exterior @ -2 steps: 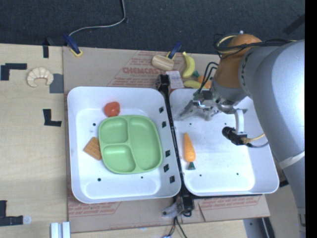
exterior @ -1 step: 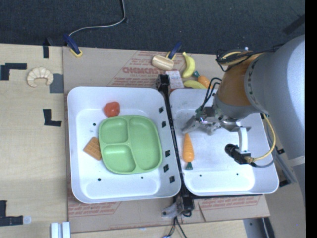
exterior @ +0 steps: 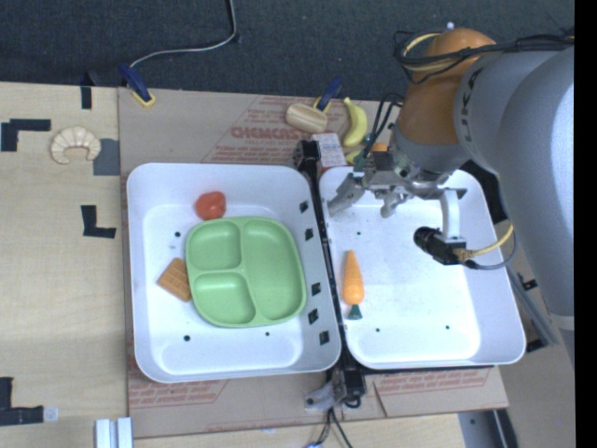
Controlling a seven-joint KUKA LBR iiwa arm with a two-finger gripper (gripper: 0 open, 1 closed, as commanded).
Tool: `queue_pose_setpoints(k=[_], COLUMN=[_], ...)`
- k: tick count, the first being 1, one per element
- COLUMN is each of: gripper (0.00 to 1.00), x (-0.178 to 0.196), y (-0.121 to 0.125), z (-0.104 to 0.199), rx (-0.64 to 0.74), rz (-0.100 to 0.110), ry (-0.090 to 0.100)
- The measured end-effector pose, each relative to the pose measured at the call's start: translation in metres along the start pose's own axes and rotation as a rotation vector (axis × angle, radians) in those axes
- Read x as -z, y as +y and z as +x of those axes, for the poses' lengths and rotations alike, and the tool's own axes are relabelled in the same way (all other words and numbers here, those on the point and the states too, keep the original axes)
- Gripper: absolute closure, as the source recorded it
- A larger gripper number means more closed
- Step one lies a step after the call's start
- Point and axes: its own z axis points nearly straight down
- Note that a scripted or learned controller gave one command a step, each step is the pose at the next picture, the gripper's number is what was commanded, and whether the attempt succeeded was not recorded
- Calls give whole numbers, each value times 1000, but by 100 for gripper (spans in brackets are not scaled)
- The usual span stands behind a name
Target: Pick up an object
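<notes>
Orange carrot (exterior: 353,280) lies lengthwise near left wall of right bin (exterior: 485,343), at 7 o'clock from gripper (exterior: 371,198); jaws spread, nothing between; judgement: straddle narrow width, avoid wall

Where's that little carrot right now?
The carrot lies in the right bin, close to its left wall, below the gripper.

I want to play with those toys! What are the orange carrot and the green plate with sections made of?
The small orange carrot with a green tip looks like smooth moulded plastic, a play food: even colour, slight sheen. The green divided plate also seems plastic, matte, with rounded moulded ridges. Neither can be told for certain from here.
</notes>
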Motion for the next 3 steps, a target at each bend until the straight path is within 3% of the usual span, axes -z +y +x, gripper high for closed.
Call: queue_pose_setpoints(k=[1, 2, 3], gripper=[0, 0, 0], x=[-1, -34, -99], y=[-35, -53, -31], z=[-9, -53, -53], rx=[-2, -3, -1], rz=[3, 4, 0], ry=[-1, -1, -1])
